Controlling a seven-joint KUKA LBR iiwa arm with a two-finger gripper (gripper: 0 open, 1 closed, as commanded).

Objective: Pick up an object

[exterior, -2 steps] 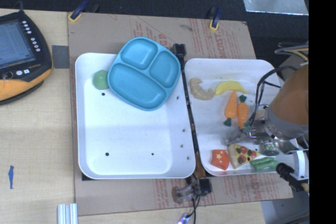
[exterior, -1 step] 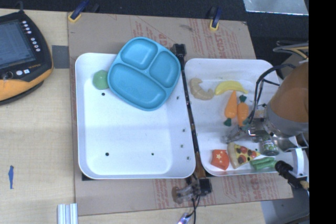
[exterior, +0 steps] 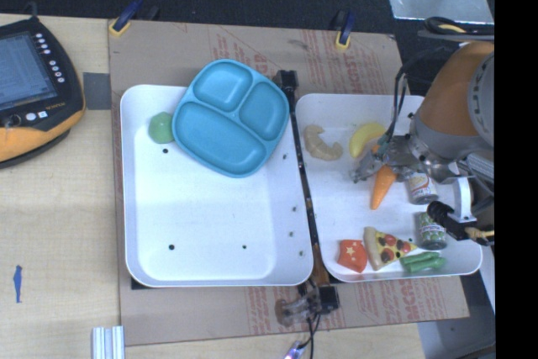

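Gripper (exterior: pixel 382 157) low in right bin (exterior: pixel 336 109), at top end of carrot (exterior: pixel 382 186); whether it grips or is released, I cannot tell. My advice: centre on carrot's thick end, descend straight, close firmly, lift slowly, avoid banana (exterior: pixel 366 137) just beside. Carrot: orange, tapered, point toward pizza slice (exterior: pixel 385 248), lying mid-bin.

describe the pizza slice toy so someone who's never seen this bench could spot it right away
Start at the right bin, the one the grey arm reaches into, and look along its near edge. The pizza slice lies there between a red block and a green bean pod. It is the only flat, tan wedge dotted with red and green toppings.
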